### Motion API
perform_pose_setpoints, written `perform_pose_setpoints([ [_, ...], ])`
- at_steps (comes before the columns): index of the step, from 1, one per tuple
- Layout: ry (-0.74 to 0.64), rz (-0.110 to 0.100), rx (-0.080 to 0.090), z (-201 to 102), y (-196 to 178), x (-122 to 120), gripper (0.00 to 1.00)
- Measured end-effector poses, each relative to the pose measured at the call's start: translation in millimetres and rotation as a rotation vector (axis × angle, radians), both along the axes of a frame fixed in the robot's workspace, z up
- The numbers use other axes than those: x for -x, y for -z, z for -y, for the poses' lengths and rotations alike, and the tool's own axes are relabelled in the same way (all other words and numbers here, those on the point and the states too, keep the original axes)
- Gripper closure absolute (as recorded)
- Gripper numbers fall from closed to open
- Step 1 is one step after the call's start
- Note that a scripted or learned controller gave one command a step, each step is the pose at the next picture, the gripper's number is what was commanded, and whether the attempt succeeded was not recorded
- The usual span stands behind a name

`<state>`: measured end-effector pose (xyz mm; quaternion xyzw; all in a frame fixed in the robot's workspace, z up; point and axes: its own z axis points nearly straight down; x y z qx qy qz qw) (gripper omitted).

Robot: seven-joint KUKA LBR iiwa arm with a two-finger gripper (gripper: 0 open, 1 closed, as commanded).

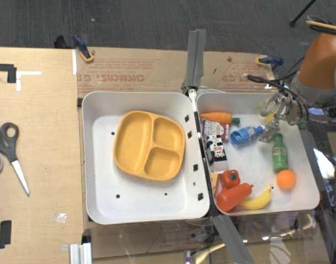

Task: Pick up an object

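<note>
Currently your claw (275, 117) hovers upper right of frame, above green bottle (279, 153) in right bin (305, 199); can't tell its state. Nothing lifted; grasp remains.

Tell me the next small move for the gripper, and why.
Probably a short drop straight down toward the green bottle. The gripper hangs over the back of the right bin, just above the bottle's cap end, with the blue bottle close to its left. The green bottle lies apart from its neighbours, so it looks the easier target.
</note>
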<state>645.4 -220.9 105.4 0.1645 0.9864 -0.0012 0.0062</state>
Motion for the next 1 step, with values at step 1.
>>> perform_pose_setpoints([
  [1,0.06,-0.008,-0.005,-71.8,12.5,-6.7,0.0],
])
